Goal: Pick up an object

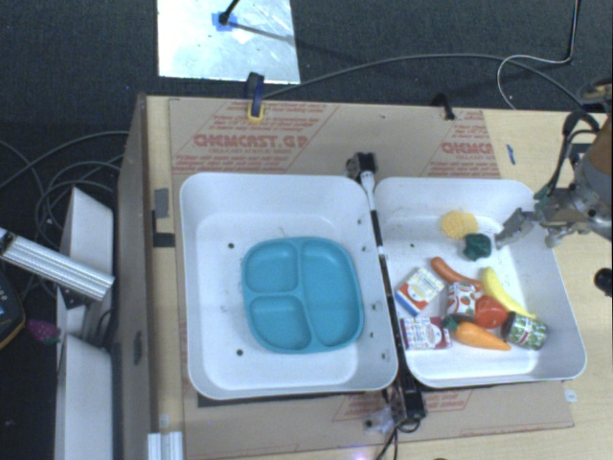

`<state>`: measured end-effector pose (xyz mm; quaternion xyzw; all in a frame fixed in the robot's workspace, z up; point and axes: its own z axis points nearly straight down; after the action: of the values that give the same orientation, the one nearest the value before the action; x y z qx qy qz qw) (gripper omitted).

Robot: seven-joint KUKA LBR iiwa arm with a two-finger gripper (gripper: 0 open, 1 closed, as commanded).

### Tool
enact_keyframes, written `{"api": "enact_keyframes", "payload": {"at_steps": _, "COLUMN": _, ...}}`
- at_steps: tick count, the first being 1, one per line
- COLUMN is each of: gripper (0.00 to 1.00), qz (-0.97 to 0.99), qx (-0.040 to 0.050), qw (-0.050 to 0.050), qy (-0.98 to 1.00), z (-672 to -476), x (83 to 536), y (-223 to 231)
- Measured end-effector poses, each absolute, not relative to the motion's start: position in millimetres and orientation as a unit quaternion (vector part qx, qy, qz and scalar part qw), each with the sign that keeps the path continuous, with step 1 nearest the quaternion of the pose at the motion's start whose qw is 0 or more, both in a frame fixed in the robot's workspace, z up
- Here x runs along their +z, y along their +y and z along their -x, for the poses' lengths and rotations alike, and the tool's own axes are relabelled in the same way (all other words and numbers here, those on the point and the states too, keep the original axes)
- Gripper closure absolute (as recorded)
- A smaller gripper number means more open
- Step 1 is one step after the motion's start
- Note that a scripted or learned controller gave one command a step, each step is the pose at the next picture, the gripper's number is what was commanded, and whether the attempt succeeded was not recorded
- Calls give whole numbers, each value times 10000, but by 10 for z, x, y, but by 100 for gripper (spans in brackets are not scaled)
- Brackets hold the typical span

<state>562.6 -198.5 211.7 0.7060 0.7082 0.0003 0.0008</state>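
Observation:
My gripper [530, 235] hangs over the right bin's [565, 286] far right side, fingers spread open with nothing between them. Just left of it lie a small dark green toy [477, 247] and a yellow bumpy toy [460, 223]. Nearer the front sits a crowded cluster: an orange sausage [452, 273], a banana [503, 290], a small red and white carton [419, 290], a red tomato [490, 311], a carrot [482, 336] and a green can [524, 331].
The left bin [211, 218] holds a blue divided plate [302, 292]. A black divider clip [364, 169] sits between the bins at the back. Cables run across the bench behind the bins, and the arm's body [594, 175] stands at the right edge.

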Motion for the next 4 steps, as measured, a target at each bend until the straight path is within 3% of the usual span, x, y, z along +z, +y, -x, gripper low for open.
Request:
{"api": "enact_keyframes", "payload": {"at_steps": 1, "gripper": 0, "qz": -7057, "qx": 3, "qw": 1, "qy": 7085, "z": -5594, "x": 863, "y": -1565}}
{"api": "enact_keyframes", "payload": {"at_steps": 2, "gripper": 0, "qz": -7066, "qx": 1, "qw": 3, "qy": 7076, "z": -5204, "x": 840, "y": -1578}}
{"api": "enact_keyframes", "payload": {"at_steps": 3, "gripper": 0, "qz": -7056, "qx": 9, "qw": 15, "qy": 7086, "z": -5888, "x": 850, "y": -1585}}
{"api": "enact_keyframes", "payload": {"at_steps": 4, "gripper": 100, "qz": -7049, "qx": 12, "qw": 21, "qy": 7093, "z": -5894, "x": 955, "y": -1587}}
